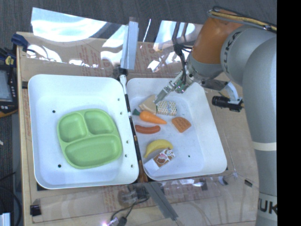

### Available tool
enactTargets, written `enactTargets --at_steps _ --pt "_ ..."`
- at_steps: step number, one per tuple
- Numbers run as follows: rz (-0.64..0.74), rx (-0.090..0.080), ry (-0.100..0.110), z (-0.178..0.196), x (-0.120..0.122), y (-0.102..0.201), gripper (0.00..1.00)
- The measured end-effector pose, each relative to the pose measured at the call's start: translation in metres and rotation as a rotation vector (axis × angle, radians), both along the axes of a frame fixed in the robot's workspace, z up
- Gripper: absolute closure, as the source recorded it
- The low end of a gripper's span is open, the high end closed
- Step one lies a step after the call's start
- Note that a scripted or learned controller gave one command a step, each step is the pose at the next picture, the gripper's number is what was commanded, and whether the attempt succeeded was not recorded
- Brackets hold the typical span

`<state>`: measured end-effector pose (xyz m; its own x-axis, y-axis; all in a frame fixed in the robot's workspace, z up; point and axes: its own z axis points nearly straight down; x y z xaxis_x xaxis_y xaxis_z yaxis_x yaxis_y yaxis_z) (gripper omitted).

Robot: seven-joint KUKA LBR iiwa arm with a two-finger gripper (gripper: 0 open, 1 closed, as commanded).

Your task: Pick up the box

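white plastic, two shallow bins side by side on the bench. near to far, as seen from the camera:

right bin, front area: a small brown-and-white packet lies flat, tilted. just behind it, touching or nearly so, a yellow banana.

mid bin: a red sausage lies crosswise near the left wall. behind it an orange carrot, green top pointing left. to the right, apart from both, an orange ridged wafer-like piece.

further back: the box, small, pale with a speckled print, sits on the bin floor just behind the carrot. a pale wedge-shaped piece rests against its left side.

my gripper hangs just above and behind the box, fingers angled down to the left, tips close to the box's top-left edge. whether the tips touch it, i cannot tell. open or clenched: i cannot tell either, the fingers read as one thin dark shape. box is not seen between them; it looks to rest in the bin.

left bin: a green divided tray, three compartments, lies flat in the middle.

far side: my wrist with its orange band sits over the right bin's back corner.
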<state>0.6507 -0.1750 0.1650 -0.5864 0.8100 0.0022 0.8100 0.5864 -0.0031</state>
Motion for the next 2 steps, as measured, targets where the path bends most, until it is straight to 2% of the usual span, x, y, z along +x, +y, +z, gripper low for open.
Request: enactTargets --at_steps 1,2 --pt "-0.094 -0.002 -0.01 -0.069 -0.034 -0.035 0.0" --pt "-0.091 -0.006 -0.016 -0.056 -0.032 -0.036 1.0"
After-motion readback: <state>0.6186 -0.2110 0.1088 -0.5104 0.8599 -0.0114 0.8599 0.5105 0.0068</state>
